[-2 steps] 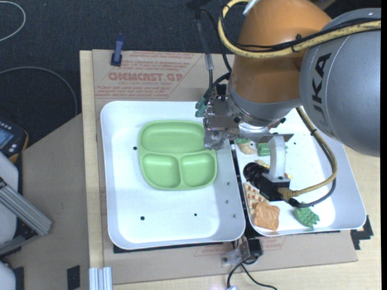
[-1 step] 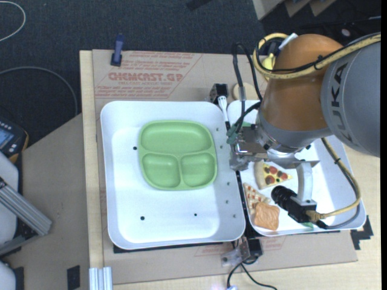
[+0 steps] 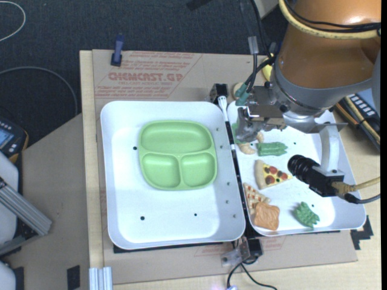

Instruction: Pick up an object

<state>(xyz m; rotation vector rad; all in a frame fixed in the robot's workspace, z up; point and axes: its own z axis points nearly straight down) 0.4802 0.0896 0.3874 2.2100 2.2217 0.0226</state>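
A pizza slice (image 3: pixel 271 174) lies in the right bin (image 3: pixel 344 222) among a green toy (image 3: pixel 272 148), a waffle piece (image 3: pixel 266 215) and a leafy green piece (image 3: pixel 306 214), while the gripper (image 3: pixel 247 132) hovers at the bin's far-left corner, its opening hidden.

A bench (image 3: pixel 151 71), its top a brown board printed with red lettering, is filling the middle of the frame. Two white bins are sitting on it side by side, touching: the left bin (image 3: pixel 121 198) at center, the right bin (image 3: pixel 344 219) toward the lower right. A blue clip (image 3: pixel 117 51) is gripping the board's upper-left edge.
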